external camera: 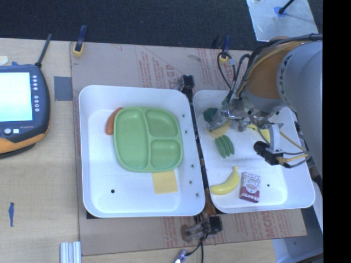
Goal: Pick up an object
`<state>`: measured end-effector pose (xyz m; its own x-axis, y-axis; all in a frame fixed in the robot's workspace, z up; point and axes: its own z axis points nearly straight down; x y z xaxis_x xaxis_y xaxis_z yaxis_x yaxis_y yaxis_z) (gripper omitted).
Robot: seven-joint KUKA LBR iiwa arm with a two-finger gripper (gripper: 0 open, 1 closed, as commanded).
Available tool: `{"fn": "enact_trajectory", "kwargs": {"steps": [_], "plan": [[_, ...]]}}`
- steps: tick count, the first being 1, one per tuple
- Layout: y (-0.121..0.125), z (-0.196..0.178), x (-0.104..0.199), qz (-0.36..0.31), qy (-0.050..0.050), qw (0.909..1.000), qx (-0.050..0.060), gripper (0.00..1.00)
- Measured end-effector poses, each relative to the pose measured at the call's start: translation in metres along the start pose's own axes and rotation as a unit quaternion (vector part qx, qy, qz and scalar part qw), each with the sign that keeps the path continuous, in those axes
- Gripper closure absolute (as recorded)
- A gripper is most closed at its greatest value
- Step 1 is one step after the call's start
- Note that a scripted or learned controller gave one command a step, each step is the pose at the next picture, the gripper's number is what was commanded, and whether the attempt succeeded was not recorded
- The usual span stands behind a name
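Note:
My gripper [231, 118] hangs low over the upper left part of the right bin [274, 204]. Just under and left of it lies a small yellow piece [219, 129], with a dark green item [210, 114] beside it. A light green pod [224, 146] lies a little nearer the front. Further forward in the same bin are a yellow banana [226, 183] and a small red and white box [250, 187]. The wrist hides part of another yellow item [264, 133]. Nothing shows clearly between the gripper's tips.
The left bin [98, 190] holds a green divided plate [148, 138], an orange item [111, 122] poking out from under its left edge, and a flat yellow square [165, 181]. A control tablet [19, 106] lies on the bench at far left.

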<state>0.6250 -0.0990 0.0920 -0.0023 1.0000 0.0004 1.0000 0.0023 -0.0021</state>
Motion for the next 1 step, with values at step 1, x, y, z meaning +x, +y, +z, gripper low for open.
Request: {"fn": "enact_trajectory", "kwargs": {"steps": [1], "plan": [[0.0261, -0.0002, 0.0066, -0.001, 0.0, 1.0, 0.0, 0.0]]}}
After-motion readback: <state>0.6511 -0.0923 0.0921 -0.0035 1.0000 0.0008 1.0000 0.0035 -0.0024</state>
